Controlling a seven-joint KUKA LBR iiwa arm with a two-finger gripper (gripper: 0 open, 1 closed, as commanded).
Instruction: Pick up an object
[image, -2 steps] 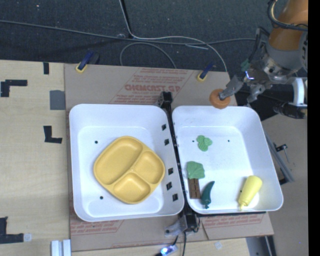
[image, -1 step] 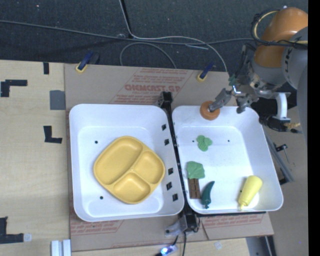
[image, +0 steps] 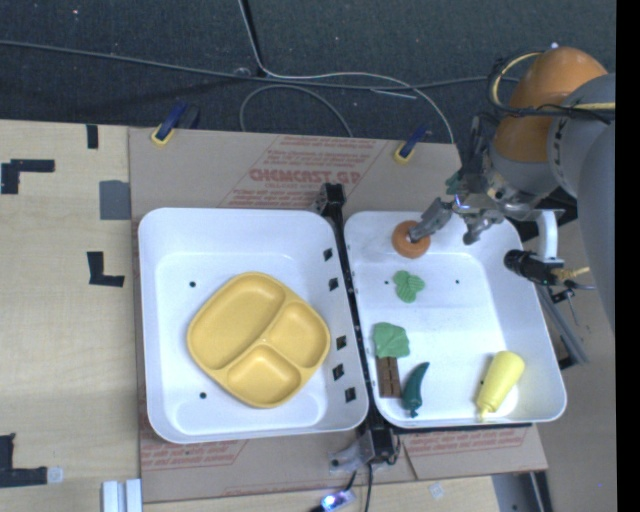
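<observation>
My gripper (image: 446, 231) hovers over the far edge of the right bin (image: 525, 300), fingers spread, with nothing between them. The left fingertip (image: 422, 232) sits right at a small round orange piece (image: 408, 242) lying in the bin's far left corner. Nearer in the same bin lie a small green lumpy piece (image: 408, 286), a green leafy piece (image: 391, 340), a brown bar (image: 389, 376), a dark teal pepper (image: 414, 388) and a yellow corn-like piece (image: 498, 382).
The left bin (image: 165, 290) holds a yellow divided plate (image: 260, 338). A black divider with clips (image: 345, 300) runs between the bins. The arm's grey body and orange band (image: 555, 90) fill the upper right. Cables trail across the back.
</observation>
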